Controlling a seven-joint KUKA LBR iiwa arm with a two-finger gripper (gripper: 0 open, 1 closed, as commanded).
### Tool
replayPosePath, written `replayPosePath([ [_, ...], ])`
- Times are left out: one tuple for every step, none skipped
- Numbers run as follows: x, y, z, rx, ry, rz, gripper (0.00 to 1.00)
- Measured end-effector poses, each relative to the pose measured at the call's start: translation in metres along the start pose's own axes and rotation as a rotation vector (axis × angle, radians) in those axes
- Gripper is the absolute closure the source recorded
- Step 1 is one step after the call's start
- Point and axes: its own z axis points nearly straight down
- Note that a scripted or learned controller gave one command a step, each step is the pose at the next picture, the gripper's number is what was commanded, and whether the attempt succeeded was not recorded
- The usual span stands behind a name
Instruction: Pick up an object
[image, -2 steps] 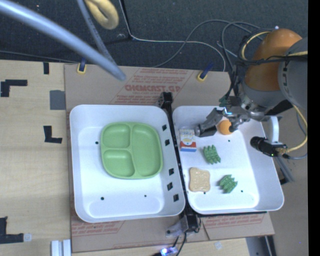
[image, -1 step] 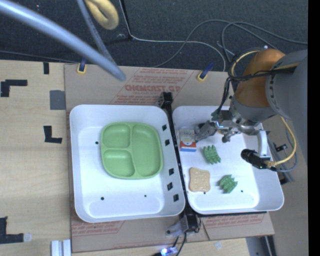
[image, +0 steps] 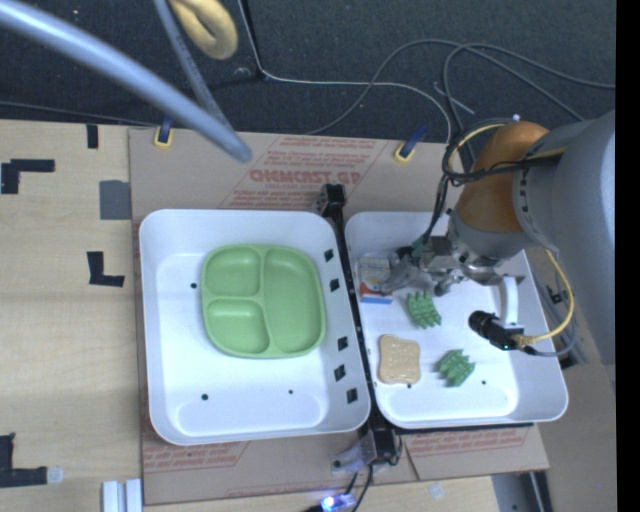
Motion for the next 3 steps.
replayPosePath([
  [0.001,0.001,-0.013,-0.003,0.000,-0.003,1.00],
  [-0.007,-0.002,-0.062,-0.009,-0.001,-0.001,1.00],
  [-0.010,-0.003,-0.105,-0.009,0.000,-0.001,1.00],
])
